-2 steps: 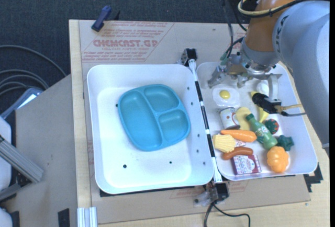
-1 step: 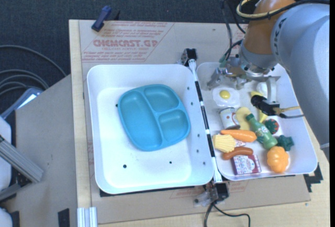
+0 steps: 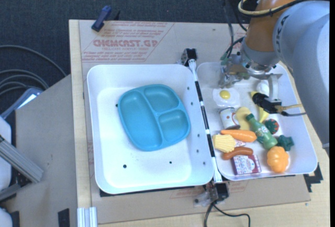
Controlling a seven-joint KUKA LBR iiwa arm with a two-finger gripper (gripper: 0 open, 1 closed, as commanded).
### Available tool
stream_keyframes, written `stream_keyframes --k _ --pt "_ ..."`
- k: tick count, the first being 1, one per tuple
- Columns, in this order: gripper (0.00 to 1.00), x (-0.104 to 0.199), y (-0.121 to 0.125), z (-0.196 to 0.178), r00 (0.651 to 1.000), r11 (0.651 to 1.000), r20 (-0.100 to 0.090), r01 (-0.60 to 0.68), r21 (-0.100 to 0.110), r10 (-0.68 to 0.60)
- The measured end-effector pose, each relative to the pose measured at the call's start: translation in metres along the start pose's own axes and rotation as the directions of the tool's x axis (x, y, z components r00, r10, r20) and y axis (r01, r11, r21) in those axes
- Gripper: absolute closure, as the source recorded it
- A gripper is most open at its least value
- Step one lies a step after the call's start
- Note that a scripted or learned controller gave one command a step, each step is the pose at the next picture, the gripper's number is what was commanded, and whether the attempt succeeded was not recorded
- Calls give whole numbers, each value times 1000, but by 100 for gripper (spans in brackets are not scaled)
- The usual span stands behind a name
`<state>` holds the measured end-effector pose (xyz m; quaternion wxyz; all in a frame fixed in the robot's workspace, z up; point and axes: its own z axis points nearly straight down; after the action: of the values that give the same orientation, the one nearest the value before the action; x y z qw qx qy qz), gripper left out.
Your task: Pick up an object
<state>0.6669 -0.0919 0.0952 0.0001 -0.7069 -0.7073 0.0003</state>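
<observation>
The gripper (image 3: 229,78) hangs low over the right bin (image 3: 309,152), near that bin's far left corner. Whether it is closed on anything I cannot tell; nothing is visibly caught in it.

The nearest thing to take is the toy fried egg (image 3: 225,97), lying flat on the bin floor just beside the gripper, towards the near side. It looks like thin hard plastic: very light, stiff, smooth, and so low that a pinch from above has little to bite on. The raised yolk or the rim offers the only purchase, and I judge it likely to skid.

Easier picks lie farther towards the near edge, packed close together: a small can (image 3: 227,116), a carrot (image 3: 238,135), a green bottle (image 3: 259,131), a sausage (image 3: 237,153), an orange (image 3: 278,158) and a flat box (image 3: 245,165). The bottle and carrot are long and rounded, best taken across the middle. The orange sits by the near right corner and may roll.

The left bin (image 3: 99,116) holds a blue tray (image 3: 153,116) near its centre, broad and flat, hard to grip except by the rim.
</observation>
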Motion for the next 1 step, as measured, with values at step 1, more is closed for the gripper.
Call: stream_keyframes --k 1 --pt "0 0 0 0 1000 1000 0 0 0 0"
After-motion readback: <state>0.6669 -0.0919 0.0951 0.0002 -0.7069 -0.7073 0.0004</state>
